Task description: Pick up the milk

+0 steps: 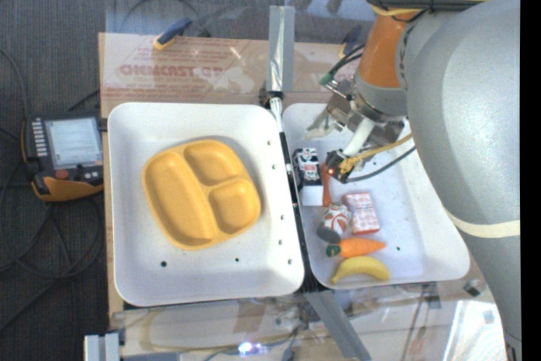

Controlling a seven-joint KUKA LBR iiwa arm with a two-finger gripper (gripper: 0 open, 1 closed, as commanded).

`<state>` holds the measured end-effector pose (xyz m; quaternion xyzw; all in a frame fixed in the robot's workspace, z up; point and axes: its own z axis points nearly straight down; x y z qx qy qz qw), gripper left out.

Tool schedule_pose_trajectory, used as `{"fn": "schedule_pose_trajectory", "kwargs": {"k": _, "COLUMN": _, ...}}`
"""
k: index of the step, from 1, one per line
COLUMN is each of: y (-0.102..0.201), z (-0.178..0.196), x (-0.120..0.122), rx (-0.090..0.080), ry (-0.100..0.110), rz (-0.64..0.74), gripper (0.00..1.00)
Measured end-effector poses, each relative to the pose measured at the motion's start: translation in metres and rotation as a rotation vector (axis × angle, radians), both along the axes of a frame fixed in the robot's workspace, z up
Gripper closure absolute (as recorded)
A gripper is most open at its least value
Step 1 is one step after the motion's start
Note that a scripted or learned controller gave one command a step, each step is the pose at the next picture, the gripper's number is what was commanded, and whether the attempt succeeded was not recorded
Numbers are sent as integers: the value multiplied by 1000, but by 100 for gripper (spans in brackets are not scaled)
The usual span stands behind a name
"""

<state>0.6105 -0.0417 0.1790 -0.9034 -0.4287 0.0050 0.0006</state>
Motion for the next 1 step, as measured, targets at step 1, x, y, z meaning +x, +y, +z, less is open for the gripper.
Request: {"fn": "schedule_pose_trajectory", "kwargs": {"k": 1, "y": -47, "z": 0, "x": 23, "rx": 1, "ry": 0, "rz": 302, "gripper": 0}}
